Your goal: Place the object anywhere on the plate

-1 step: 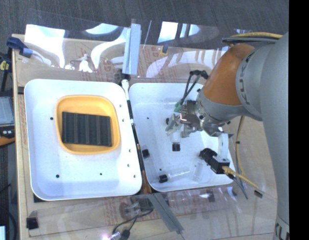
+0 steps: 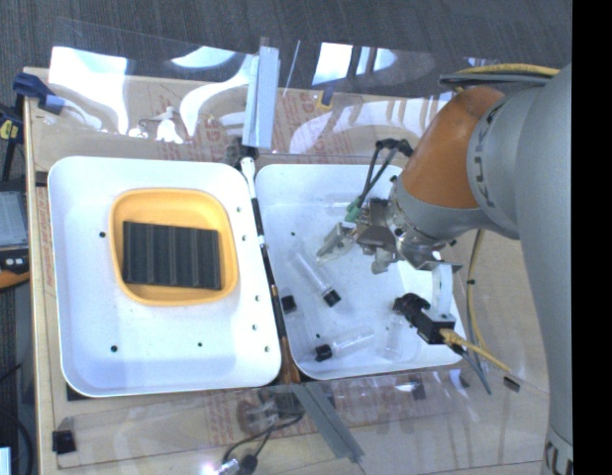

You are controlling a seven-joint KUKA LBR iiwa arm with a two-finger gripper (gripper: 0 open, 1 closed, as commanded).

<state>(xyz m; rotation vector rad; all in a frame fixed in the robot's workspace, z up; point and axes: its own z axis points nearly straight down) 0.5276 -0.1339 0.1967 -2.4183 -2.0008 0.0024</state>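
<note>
Dark grey carpet is framing a wooden counter (image 2: 49, 137) that is carrying two shallow white bins side by side. Coming in from the right, the grey arm (image 2: 524, 146) with its orange band is leaning over the right bin (image 2: 286, 191). Over in the left bin (image 2: 78, 295), the yellow plate (image 2: 167, 209) is sitting slightly above centre, with a dark ribbed insert (image 2: 172, 255) lying on it. Back in the right bin, the hand (image 2: 338, 240) is hovering above the middle of the floor, its fingers (image 2: 326, 247) pointing left; how far apart they are standing is impossible to call from up here, and nothing is showing between them. Just below and left of the hand, a clear tube with a black cap (image 2: 316, 283) is lying at a slant on the bin floor, well apart from the plate. Another clear capped tube (image 2: 341, 345) is lying near the bin's bottom edge, and a small black piece (image 2: 288, 304) is resting by the left wall.
</note>
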